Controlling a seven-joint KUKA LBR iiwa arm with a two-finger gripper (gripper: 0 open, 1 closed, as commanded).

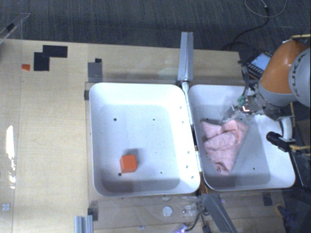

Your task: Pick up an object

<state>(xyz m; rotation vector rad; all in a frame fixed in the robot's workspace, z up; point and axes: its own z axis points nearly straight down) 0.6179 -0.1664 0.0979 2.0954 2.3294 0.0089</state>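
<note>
Pink cloth (pixel 222 141) lies crumpled in the right-hand bin (pixel 262 176), towards that bin's left and middle, with one end trailing to the near side and the other bunched up at the far side. Its far upper corner appears drawn up towards the gripper (pixel 241 109), which is seen just beyond and to the right of the heap, at the end of the grey arm with its orange band (pixel 277 69). Whether the fingers are apart, together or clamped on a fold cannot be told; the tool is small and blurred against the white wall, and no cloth can clearly be seen between them. An orange block (pixel 129 163) rests in the left-hand bin (pixel 104 130), near its near left corner, well apart from the arm. Both bins sit side by side on the pale wooden counter (pixel 48 144), divided by a metal rail (pixel 185 57).

The step in hand is judged to be the grasp itself, or the very start of a lift, with the cloth as the chosen object. A firm hold on a fold is what the next move calls for, followed by a straight rise clear of the bin rim. Since the fabric is limp, it may be expected to slip or to hang long, so the hold should be confirmed before anything is carried away.
</note>
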